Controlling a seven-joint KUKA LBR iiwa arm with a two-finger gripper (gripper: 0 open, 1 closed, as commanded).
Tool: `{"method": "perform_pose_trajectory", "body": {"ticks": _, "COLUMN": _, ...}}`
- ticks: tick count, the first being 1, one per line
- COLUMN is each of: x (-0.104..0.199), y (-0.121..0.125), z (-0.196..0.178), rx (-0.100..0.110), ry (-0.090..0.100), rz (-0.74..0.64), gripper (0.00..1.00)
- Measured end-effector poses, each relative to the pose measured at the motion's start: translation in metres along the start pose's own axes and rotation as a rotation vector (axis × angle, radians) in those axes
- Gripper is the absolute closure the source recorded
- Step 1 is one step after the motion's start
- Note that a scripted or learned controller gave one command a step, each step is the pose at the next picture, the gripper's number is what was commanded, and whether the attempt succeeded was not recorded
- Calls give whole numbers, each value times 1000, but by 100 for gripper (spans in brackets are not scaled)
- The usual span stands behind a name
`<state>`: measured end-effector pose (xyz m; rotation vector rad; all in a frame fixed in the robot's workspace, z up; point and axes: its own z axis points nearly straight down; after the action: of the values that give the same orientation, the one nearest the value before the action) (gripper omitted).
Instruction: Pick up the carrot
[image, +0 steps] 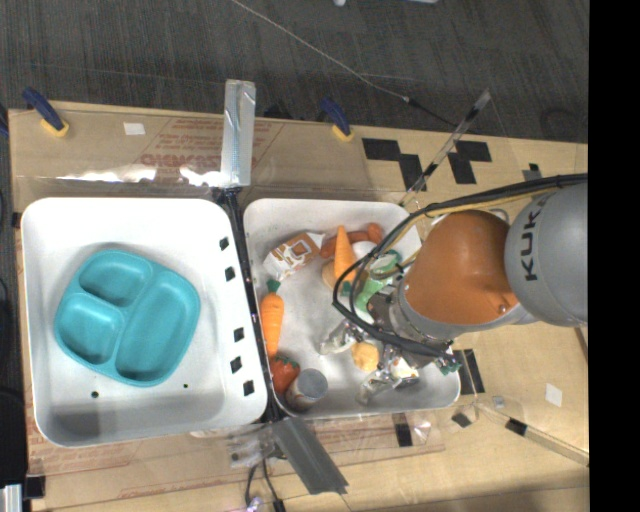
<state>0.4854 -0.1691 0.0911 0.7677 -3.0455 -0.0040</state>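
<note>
The grey arm's gripper (385, 365) hangs over right-bin (330, 212) clutter, finger state impossible to tell, while the carrot (271, 320) lies apart by the left wall, ungrasped.

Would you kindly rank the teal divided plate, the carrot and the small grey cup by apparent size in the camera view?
1. Teal divided plate, by far the largest.
2. Carrot, long and thin.
3. Small grey cup, the smallest, though partly hidden among clutter.
</note>
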Motion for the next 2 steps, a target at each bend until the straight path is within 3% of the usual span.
{"method": "perform_pose_trajectory", "body": {"ticks": 1, "x": -2, "y": 1, "z": -10, "rx": 2, "ry": -2, "rz": -8, "gripper": 100}}
{"method": "perform_pose_trajectory", "body": {"ticks": 2, "x": -85, "y": -19, "z": -110, "rx": 9, "ry": -9, "rz": 93, "gripper": 100}}
